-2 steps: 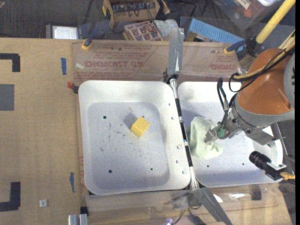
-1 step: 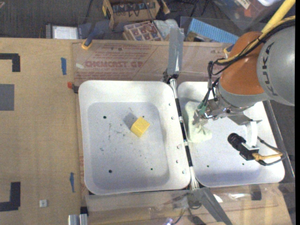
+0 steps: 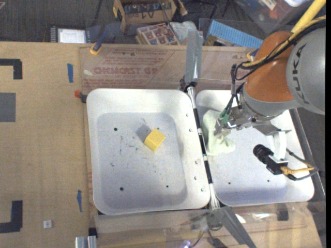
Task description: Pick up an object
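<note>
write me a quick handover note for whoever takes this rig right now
Pincer: down in the right bin, at the pale green cloth by that bin's left wall. Whether it has a grip on the cloth cannot be told from this view.
Things: a yellow block lies near the middle of the left bin, untouched. The cloth lies crumpled on the right bin's floor.
Done: the arm has reached the cloth.
Left: a confirmed grasp and a lift. Nothing is raised yet.
</note>
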Controlling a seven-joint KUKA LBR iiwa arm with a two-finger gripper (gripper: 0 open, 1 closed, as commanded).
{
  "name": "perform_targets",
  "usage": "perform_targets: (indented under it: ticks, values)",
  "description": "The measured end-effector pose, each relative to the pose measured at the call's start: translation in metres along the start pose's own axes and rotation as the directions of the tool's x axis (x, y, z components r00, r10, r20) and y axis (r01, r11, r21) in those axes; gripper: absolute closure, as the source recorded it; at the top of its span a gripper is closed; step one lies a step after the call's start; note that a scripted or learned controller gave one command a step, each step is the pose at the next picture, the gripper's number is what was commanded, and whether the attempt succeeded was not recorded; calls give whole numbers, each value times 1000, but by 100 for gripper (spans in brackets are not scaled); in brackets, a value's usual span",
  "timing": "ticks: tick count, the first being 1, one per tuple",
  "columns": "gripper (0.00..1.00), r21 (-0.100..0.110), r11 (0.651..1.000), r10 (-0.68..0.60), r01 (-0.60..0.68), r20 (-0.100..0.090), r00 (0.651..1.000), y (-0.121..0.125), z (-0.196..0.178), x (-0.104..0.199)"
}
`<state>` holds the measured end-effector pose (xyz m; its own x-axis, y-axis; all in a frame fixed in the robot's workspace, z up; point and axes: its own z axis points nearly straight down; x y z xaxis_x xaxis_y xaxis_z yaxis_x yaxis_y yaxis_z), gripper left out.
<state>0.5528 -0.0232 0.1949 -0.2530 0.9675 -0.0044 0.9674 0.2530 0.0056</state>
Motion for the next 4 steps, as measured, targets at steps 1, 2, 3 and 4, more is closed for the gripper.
perform_targets:
  ticks: [1,2,3,4]
  values:
    - [100,4,1000,20,-20,-2,1000,33,-2,-22]
    - [100,4,932,-362,362,-6,932,1,5,-60]
    - [100,3,965,-263,263,-4,965,-23,90,-97]
    - [100,2,943,-332,332,-4,943,51,4,-47]
